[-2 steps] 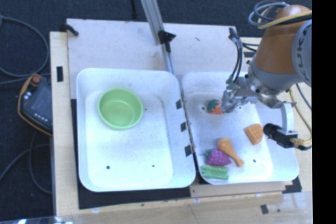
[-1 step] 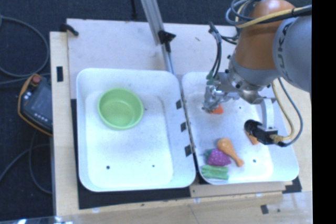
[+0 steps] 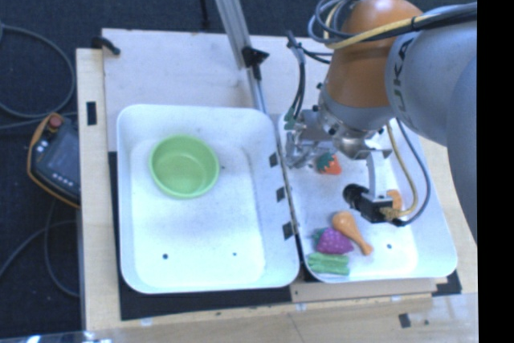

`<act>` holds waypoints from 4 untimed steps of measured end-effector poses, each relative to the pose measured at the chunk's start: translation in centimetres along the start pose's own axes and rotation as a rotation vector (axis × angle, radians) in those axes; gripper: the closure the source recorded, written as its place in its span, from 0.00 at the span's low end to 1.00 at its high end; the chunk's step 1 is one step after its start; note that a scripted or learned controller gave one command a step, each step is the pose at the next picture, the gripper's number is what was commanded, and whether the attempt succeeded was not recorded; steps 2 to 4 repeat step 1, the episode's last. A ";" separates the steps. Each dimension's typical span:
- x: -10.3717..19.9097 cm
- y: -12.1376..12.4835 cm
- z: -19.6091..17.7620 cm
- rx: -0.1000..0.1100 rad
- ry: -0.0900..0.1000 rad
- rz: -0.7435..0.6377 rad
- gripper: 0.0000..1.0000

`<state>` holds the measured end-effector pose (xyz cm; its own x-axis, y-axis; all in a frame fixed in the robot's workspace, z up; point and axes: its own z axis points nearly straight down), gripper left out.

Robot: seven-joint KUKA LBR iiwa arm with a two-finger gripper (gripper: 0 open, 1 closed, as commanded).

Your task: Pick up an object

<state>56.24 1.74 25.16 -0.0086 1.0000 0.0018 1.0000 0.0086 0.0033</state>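
camera view, from where i stand the closest things sit at the front of the right bin (image 3: 405, 257): a flat green toy (image 3: 328, 264) against the front rim, a purple grape bunch (image 3: 330, 241) touching it just behind, and an orange drumstick-shaped toy (image 3: 352, 230) lying slantwise beside the grapes. the left bin (image 3: 201, 249) is bare at the front; a green bowl (image 3: 185, 165) stands upright further back in it.

past the cluster, well apart from it, a small orange toy (image 3: 327, 166) with a bit of green on it lies on the right bin's floor. the gripper (image 3: 299, 147) hangs just beside it, close to the wall between the bins, under the arm's orange band (image 3: 371, 60). whether the claw is apart or together i can't tell from here; it is too cluttered and small. nothing shows clamped in it.

that small toy looks the likely pick. i'd guess light, hard, smooth plastic, so it may skid or pop out under a pinch. best taken across its widest middle, squarely, coming straight down, away from the bin wall.
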 end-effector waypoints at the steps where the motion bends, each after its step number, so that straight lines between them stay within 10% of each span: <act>1: 4.7 1.8 0.5 0.002 -0.001 0.001 1.00; 4: 4.7 1.8 0.5 0.002 -0.001 0.001 1.00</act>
